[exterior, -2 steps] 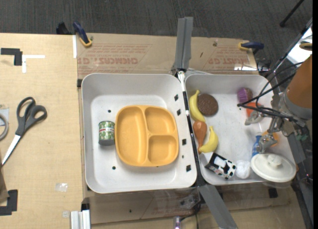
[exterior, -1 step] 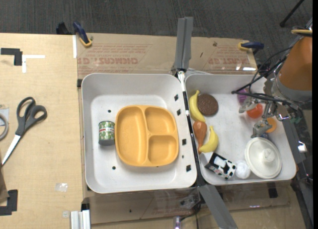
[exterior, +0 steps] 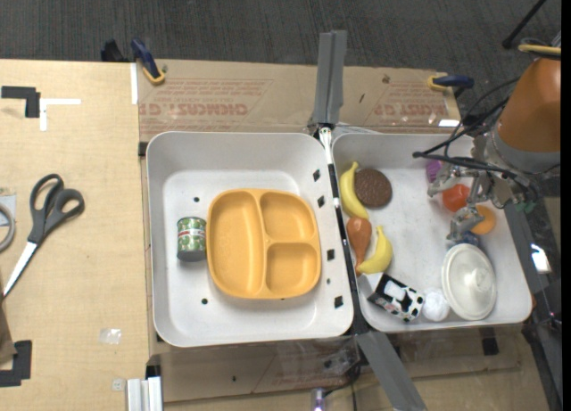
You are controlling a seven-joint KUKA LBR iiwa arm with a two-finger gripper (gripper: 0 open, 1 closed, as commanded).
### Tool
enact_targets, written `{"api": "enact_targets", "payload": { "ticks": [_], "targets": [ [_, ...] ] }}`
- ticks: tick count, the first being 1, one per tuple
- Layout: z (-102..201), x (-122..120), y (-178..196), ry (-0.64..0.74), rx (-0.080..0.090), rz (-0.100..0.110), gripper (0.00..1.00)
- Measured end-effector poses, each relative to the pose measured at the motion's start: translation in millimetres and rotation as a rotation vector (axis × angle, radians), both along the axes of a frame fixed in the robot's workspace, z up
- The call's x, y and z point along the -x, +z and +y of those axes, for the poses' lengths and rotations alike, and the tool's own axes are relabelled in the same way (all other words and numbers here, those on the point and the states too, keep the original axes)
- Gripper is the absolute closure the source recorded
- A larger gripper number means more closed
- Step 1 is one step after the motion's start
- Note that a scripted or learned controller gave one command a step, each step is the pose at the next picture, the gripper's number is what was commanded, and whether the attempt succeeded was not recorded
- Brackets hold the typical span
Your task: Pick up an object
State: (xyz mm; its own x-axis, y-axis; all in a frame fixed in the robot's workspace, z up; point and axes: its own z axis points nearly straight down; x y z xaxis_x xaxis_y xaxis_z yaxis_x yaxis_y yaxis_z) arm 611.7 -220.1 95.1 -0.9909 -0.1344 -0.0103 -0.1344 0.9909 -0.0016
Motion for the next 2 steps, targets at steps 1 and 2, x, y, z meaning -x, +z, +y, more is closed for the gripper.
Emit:
{"api": "enact_targets", "payload": {
  "ticks": [1,2],
  "targets": [
    [0.4,-1.7,11.0,-0.001,0.0,-0.006,1.0],
    [0.4,-2.0,11.3,-0.001,0.0,-0.007,0.0]
  ]
}}
